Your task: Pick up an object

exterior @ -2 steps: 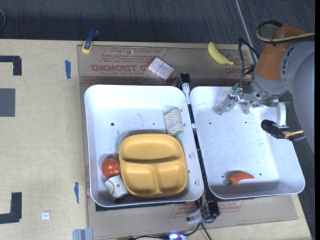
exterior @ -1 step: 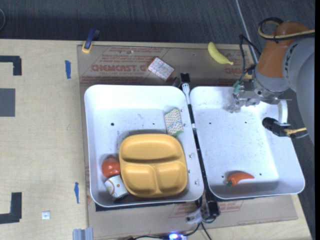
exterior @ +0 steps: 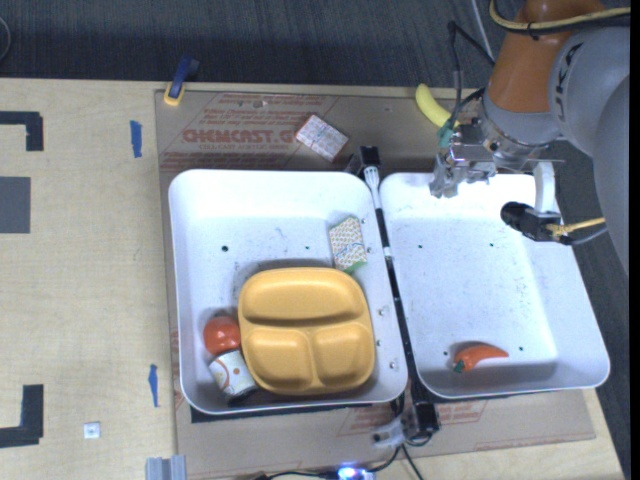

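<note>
My gripper (exterior: 455, 175) hangs over the far left corner of the right bin (exterior: 570, 298), well above its floor. An orange chili pepper with a green stem (exterior: 478, 355) lies alone near that bin's front wall, far from the gripper. The left bin (exterior: 195, 228) holds a large yellow compartment tray (exterior: 305, 328) turned upside down. A red tomato-like ball (exterior: 220, 333) and a small white and orange cup (exterior: 232, 372) sit at its left side. A small patterned packet (exterior: 347, 241) leans by the bin's right wall.
Behind the bins lie a yellow banana (exterior: 432, 105), a patterned card (exterior: 320, 136) and a black-handled tool (exterior: 369, 160) at the bins' shared far corner. A blue clamp (exterior: 180, 78) holds the cardboard base. The bins' touching rims (exterior: 390, 278) form a ridge.
</note>
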{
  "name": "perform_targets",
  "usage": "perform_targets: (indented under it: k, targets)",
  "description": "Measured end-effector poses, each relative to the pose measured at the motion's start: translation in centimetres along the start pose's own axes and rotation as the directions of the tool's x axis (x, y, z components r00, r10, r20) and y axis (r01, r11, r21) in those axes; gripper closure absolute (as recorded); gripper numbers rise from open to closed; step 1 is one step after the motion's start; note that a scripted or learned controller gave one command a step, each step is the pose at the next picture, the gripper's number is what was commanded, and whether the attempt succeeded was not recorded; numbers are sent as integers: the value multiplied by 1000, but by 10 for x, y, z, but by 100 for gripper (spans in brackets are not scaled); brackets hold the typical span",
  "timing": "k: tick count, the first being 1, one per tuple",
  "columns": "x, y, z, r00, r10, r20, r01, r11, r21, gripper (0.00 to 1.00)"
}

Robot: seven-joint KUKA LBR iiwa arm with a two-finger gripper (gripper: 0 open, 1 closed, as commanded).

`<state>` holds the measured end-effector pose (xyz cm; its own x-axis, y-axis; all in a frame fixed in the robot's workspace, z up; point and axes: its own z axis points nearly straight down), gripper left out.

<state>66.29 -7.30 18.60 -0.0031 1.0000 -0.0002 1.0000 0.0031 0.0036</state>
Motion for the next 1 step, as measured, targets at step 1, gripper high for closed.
perform_targets:
  k: [1]
  targets:
    - [-23,-56,-43,1000,3,0,-3,1000,5,100]
